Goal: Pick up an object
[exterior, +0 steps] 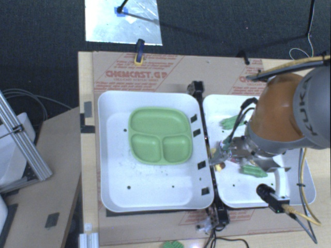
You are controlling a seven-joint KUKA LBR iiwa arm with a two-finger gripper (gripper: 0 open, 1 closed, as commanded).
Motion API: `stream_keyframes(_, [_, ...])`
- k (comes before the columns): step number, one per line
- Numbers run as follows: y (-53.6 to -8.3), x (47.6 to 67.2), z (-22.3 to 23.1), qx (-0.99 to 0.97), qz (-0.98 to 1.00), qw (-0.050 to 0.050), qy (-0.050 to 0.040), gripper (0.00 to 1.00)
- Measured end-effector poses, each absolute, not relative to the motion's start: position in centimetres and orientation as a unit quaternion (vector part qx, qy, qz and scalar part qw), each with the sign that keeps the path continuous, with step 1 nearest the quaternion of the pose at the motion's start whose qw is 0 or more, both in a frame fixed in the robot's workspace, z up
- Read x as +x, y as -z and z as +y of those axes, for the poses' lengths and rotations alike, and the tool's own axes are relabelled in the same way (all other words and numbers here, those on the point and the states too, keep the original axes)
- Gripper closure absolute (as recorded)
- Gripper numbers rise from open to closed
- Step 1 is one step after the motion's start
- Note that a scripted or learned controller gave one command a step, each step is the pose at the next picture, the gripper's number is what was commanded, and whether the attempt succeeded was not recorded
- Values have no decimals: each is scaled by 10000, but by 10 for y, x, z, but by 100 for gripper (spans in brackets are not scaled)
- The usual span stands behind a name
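My gripper is low in the right bin, close to its left wall, with the arm's wrist hiding much of it. A small yellowish piece lies just below the gripper. A green object lies to the gripper's right, partly under the wrist. Another green object rests further back in the same bin. Nothing can be seen held.
The left bin holds a green divided plate at its middle. A black divider with clips runs between the two bins. The bulky orange and grey arm covers the right bin's right half.
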State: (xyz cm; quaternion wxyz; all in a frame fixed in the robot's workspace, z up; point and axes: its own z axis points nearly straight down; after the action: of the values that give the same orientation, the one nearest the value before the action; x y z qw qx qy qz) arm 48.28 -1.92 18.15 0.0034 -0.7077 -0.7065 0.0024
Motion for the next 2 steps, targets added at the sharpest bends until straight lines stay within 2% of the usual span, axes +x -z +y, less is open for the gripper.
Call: stream_keyframes(2, [-184,487,-19,-7072,-7070,-2,4,0])
